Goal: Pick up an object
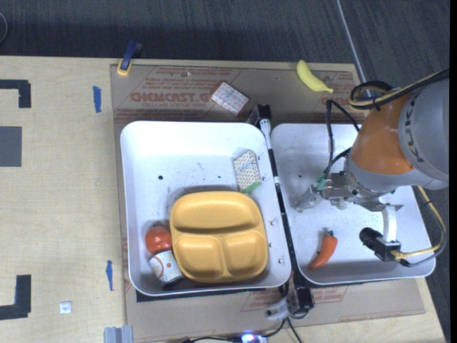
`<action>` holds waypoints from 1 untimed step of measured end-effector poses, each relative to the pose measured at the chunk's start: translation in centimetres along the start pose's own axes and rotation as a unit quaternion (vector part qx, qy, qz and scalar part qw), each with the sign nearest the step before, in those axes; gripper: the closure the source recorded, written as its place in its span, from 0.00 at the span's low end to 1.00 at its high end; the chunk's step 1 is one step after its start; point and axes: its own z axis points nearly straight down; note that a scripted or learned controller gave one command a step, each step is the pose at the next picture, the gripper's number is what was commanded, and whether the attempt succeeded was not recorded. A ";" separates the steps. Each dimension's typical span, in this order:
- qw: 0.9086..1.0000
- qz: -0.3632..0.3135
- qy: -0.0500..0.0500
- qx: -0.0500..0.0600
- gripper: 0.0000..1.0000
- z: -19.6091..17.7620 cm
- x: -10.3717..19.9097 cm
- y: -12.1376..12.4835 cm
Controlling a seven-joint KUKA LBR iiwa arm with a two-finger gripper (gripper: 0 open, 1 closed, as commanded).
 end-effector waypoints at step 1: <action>1.000 0.001 0.000 0.000 0.00 0.0 -3.6 -4.7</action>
